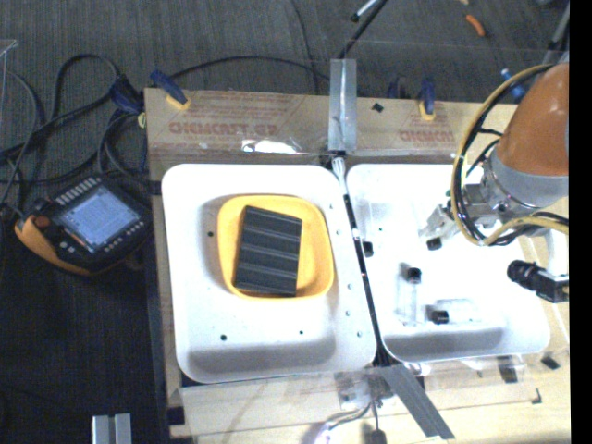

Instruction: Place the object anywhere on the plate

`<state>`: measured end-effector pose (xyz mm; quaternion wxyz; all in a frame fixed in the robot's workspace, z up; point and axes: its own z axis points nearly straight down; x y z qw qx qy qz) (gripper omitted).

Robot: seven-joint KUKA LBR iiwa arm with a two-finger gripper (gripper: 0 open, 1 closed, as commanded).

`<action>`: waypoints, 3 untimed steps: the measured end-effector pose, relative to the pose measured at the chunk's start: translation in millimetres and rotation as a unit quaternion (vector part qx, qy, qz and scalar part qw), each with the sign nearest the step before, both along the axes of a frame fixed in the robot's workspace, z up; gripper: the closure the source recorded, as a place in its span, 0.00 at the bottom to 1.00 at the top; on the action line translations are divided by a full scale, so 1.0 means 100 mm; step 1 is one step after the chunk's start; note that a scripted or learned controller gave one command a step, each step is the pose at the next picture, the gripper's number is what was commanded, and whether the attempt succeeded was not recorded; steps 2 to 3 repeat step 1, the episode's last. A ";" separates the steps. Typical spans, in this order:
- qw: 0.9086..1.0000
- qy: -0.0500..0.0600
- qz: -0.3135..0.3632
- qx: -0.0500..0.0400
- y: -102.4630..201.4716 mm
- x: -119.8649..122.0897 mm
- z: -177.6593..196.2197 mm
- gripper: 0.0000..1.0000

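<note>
A dark grey ribbed rectangular block (269, 249) lies flat on the yellow plate (317, 265) in the middle of the left bin (268, 350). My gripper (424, 295) hangs over the floor of the right bin (481, 340), well to the right of the plate. It is open, and its two clear, black-tipped fingers (410, 274) stand apart with nothing between them. The grey arm with its orange band (546, 118) comes in from the right edge.
A raised rim (356, 248) divides the two bins. A teach pendant (88, 225) and cables lie on the floor to the left. A cardboard wall (250, 128) with clamps stands behind the bins. A black cable fitting (529, 274) hangs by the right bin's edge.
</note>
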<state>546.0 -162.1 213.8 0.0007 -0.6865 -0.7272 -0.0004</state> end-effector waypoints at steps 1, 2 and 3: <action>1.000 0.000 0.000 0.000 0.00 0.00 0.00 0.00; 1.000 0.000 0.000 0.000 0.00 0.00 0.00 0.00; 1.000 0.000 0.000 0.000 0.00 0.00 0.00 0.00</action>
